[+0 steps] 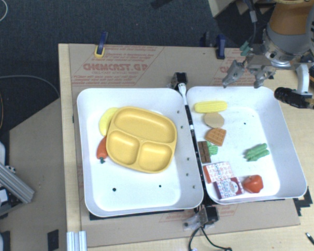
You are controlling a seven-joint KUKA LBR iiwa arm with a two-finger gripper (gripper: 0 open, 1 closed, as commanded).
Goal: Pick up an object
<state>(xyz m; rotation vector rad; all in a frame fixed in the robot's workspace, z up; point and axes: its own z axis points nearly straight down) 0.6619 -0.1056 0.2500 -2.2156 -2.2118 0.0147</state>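
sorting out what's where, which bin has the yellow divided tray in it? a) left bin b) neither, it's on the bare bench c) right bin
a: the yellow divided tray lies in the left bin, while the right bin holds the corn cob and other small items.

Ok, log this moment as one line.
claw: open, above right bin's far rim, holds nothing | nearest: corn cob | left bin: yellow divided tray

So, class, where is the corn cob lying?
The corn cob lies at the far left of the right bin, just above the tan round piece.
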